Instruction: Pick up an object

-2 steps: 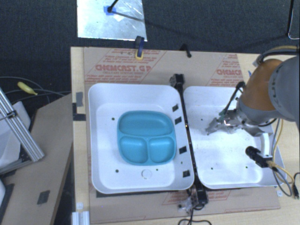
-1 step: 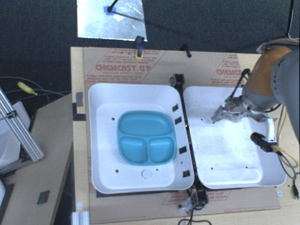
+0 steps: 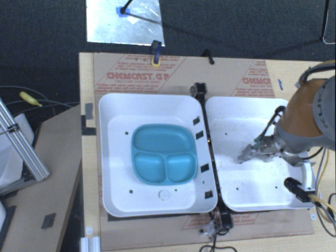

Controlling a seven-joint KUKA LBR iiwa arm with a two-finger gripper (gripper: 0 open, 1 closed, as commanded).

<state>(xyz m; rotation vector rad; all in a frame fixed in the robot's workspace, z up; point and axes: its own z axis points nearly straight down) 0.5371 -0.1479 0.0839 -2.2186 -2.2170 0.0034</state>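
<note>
A blue divided plate (image 3: 163, 154) with three compartments lies flat in the middle of the left white bin (image 3: 113, 140). My gripper (image 3: 244, 156) hangs low over the floor of the right white bin (image 3: 231, 119), near its middle, pointing left. It is well to the right of the plate, across the divider between the bins. I see nothing held in it.
A black clamp strip (image 3: 206, 146) runs between the two bins. A small clear disc (image 3: 164, 195) sits near the front of the left bin. The grey and orange arm (image 3: 310, 114) covers the right bin's right side. Cardboard (image 3: 173, 72) lies under both bins.
</note>
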